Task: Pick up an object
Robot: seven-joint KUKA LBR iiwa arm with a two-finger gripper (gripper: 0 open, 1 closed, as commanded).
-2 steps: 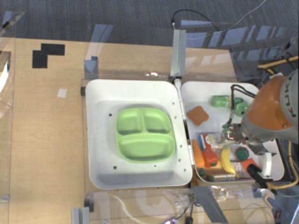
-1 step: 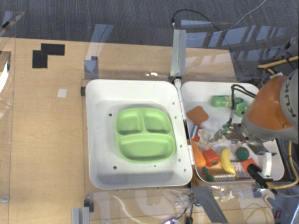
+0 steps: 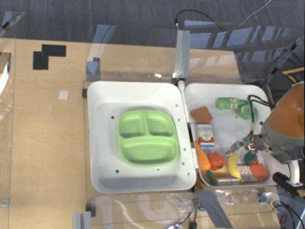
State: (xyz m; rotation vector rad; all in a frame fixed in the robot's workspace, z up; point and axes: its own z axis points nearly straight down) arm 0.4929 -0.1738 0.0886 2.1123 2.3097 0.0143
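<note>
Gripper (image 3: 244,146) hovering above yellow plastic banana (image 3: 233,166) in right white bin (image 3: 224,90); grip state unclear.

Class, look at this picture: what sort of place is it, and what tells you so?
Probably a robotics lab. A grey arm's gripper reaches over a shallow white bin of toy food; beside it, another white bin holds a green divided plastic tray; loose cables trail across the grey carpet.
</note>
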